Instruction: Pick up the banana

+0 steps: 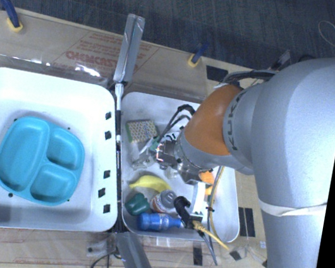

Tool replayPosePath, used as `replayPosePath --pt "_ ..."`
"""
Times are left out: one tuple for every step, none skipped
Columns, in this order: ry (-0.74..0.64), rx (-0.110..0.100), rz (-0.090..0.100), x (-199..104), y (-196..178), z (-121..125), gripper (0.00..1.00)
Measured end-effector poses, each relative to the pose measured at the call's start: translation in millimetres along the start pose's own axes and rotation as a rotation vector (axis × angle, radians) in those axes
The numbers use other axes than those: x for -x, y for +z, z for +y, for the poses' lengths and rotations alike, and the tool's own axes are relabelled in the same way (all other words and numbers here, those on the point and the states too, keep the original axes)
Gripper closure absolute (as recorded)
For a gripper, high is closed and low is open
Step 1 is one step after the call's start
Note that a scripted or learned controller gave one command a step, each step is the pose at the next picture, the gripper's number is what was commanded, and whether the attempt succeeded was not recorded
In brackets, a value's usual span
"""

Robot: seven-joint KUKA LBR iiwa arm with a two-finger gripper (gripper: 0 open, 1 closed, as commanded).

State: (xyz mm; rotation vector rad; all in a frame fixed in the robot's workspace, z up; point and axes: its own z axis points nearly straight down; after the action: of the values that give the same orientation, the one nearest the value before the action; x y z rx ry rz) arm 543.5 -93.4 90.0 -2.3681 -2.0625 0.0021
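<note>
My claw [162, 155], its grip state hidden under my wrist, hangs in the right bin [232, 206] just above the banana [149, 183], which lies crowded by 1 green object [137, 204] and 1 blue bottle [157, 222] that risk spoiling my grasp.

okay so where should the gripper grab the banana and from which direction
Probably across the banana's middle, coming straight down. It lies flat in the right bin, curved, its length running left-right, so fingers closing across its narrow width fit best. The green thing and blue bottle crowd its near side.
</note>
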Motion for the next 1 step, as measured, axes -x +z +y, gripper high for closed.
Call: replayPosePath --pt "0.001 0.000 0.000 0.6 0.1 0.0 0.00"
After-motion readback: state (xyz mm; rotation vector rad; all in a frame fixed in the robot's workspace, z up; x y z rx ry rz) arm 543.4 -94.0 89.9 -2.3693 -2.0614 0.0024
